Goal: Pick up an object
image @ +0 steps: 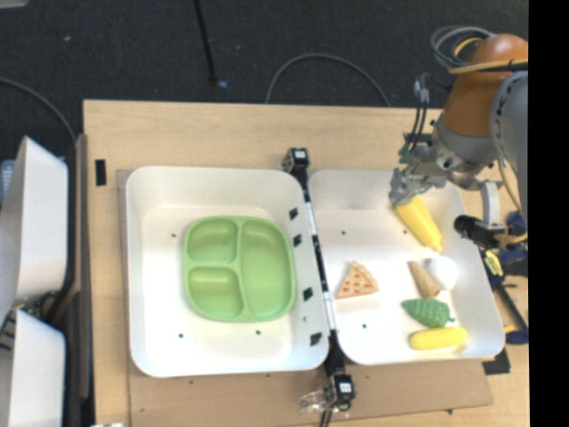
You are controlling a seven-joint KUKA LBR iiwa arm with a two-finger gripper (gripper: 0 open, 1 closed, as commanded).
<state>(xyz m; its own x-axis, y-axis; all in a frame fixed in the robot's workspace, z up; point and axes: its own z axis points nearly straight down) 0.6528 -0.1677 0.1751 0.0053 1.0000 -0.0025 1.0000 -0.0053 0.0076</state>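
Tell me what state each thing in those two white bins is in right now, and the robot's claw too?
Green divided tray: flat in left bin, nothing on it.
Corn cob: lying under the gripper.
Pizza slice: flat, untouched.
Yellow piece: lying on its side.
Green leafy piece: lying loose.

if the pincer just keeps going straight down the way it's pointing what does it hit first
Most likely the upper end of the yellow corn cob right under the pincer, in the right bin; depth is hard to judge from this slant.
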